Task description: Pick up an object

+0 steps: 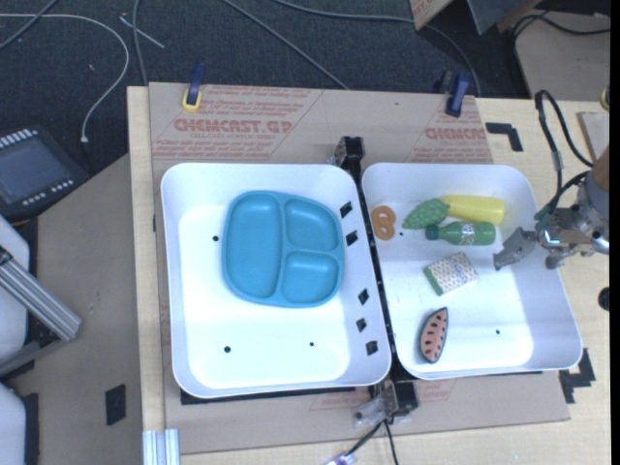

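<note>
Objects for picking lie gathered in the right-hand shallow white plastic bin, which puts them on the side from which the grey arm reaches in. A yellow corn-shaped toy rests near the far wall, with a leafy green vegetable toy touching its left end and a small green bottle lying just beside it on the near side; these three crowd one another, so a clean grasp on any of them looks harder. A small orange pretzel-like piece sits alone by the divider, a checked rectangular packet lies tilted near the bin's middle, and a flat watermelon-slice toy lies apart toward the near wall. The left white bin carries a blue three-compartment plastic plate, likely kept as a drop-off side. The gripper hangs over the right part of the right bin, close to the packet but apart from it; nothing is seen between the jaws, and whether they stand wide or narrow I cannot tell at this size. Judging by position, the packet seems the nearest candidate, and it lies free of its neighbours on the bench.
</note>
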You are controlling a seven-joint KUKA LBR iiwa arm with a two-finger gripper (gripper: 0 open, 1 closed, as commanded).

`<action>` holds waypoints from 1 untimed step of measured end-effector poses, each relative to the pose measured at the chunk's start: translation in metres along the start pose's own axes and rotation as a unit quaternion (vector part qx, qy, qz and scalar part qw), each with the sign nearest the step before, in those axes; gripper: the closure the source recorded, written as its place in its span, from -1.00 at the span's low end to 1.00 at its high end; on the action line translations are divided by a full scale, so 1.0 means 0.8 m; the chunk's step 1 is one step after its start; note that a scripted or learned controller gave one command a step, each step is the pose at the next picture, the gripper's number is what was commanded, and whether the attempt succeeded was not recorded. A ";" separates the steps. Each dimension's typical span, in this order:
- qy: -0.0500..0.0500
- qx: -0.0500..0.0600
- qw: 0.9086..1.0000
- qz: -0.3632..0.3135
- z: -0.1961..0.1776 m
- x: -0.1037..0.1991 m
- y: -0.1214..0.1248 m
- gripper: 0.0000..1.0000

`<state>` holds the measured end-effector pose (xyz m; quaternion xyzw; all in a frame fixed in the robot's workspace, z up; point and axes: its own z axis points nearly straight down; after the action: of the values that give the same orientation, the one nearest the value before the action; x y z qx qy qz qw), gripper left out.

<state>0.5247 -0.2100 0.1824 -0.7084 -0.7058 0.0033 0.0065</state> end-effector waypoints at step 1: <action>-0.002 -0.007 1.000 -0.002 -0.009 0.001 0.004 -1.00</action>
<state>0.5282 -0.2096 0.1893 -0.7070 -0.7072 0.0000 0.0005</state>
